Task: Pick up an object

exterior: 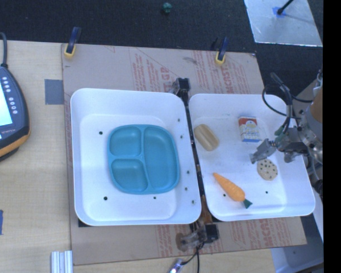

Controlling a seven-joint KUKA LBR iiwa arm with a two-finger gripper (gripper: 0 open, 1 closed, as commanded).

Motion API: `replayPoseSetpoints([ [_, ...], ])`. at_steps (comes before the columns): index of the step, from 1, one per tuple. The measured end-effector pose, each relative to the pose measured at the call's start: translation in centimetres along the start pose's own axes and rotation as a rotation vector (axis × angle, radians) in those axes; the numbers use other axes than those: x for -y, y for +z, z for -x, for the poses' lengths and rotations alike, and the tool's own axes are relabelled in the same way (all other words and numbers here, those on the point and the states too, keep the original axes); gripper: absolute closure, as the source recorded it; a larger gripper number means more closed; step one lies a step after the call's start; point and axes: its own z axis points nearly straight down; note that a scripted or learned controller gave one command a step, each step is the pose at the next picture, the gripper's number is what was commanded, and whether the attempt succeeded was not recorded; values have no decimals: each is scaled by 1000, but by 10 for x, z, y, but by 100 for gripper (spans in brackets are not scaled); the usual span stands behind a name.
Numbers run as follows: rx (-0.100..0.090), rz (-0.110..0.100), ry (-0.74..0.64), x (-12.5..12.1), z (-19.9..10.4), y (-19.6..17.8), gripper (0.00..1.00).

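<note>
The right bin holds a tan bread roll, a small red and white carton, an orange carrot and a round speckled cookie. My gripper reaches in from the right and hovers just above the cookie, slightly behind it. It is open with nothing between its fingers. One finger points left and down toward the cookie's far edge. The carton lies a little up and left of the gripper. A blue divided plate lies in the left bin.
A teach pendant rests at the bench's left edge. Two clamps pin the cardboard sheet behind the bins. Black brackets join the bins at the back and front. A cable loops above the wrist.
</note>
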Motion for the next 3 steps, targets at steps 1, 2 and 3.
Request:
replayPoseSetpoints([
  [1, 0, 0, -1, -12, -73, 37, 0],
  [2, 0, 0, 1, 7, -39, 96, 0],
  [3, -1, -1, 1, 13, -51, 139, 0],
])
